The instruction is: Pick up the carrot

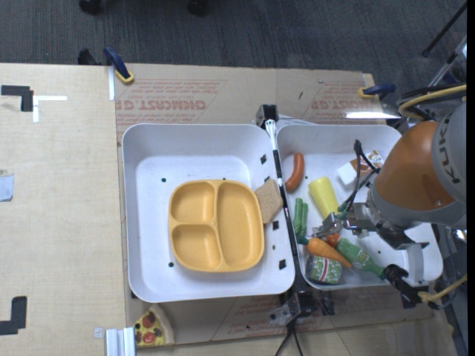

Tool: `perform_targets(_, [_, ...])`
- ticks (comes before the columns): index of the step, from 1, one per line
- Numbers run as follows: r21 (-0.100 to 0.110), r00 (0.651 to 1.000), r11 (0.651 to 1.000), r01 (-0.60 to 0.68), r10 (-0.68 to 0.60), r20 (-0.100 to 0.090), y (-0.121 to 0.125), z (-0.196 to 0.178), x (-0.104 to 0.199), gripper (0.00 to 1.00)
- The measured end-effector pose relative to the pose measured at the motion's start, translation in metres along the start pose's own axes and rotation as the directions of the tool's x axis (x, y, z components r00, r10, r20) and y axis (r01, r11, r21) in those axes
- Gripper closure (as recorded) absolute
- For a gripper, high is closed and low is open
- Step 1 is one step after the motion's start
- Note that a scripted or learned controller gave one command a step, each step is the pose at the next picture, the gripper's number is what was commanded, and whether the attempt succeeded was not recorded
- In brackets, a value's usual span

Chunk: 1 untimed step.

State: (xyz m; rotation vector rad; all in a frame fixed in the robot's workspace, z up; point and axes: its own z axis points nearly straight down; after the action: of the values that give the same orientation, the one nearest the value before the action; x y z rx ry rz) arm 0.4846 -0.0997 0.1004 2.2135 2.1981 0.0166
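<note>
Bench: pale wood, cardboard sheet (pixel 223 95) beneath two white bins; dark carpet beyond. Carrot (pixel 329 250) lies in right bin (pixel 326 136), long axis slanted, tip toward lower right. My claw (pixel 343 221) hovers just above it; finger state unreadable.

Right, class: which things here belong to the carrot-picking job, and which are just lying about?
Part of the job:
- small orange toy carrot
- robot's two-finger pincer
- right-hand shallow white bin

Just lying about:
- yellow three-compartment plastic plate
- red toy sausage
- yellow cylindrical block
- green bottle
- toy pizza slice
</note>
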Motion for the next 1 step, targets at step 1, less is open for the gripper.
perform_targets(1, [0.011, 0.993, 0.993, -0.115, 0.115, -0.004, 0.0657, -0.0037, 0.0072, 0.0])
